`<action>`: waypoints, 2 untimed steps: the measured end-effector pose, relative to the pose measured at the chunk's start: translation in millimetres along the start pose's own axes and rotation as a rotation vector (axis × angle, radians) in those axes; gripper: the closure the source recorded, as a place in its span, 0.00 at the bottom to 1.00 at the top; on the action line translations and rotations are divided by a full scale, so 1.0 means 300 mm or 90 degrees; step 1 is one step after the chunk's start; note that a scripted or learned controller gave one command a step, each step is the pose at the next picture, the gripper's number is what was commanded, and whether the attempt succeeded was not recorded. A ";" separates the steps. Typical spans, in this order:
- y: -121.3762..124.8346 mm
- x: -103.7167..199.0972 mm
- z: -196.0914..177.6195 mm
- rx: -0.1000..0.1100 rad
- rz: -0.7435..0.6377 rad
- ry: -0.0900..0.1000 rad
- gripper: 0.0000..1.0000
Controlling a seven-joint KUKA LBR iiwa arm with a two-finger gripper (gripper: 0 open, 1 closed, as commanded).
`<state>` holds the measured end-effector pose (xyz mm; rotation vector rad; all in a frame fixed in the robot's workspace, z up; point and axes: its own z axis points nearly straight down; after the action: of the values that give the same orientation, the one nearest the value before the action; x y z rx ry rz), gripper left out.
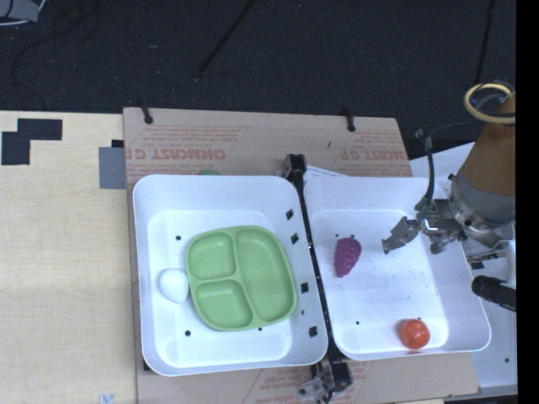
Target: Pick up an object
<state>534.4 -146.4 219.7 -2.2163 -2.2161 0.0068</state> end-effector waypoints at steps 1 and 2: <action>-0.004 -0.003 0.214 0.000 0.000 0.000 0.00; -0.039 0.012 0.407 0.001 0.000 0.001 0.00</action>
<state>521.8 -142.7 97.7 -2.2152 -2.2151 0.0069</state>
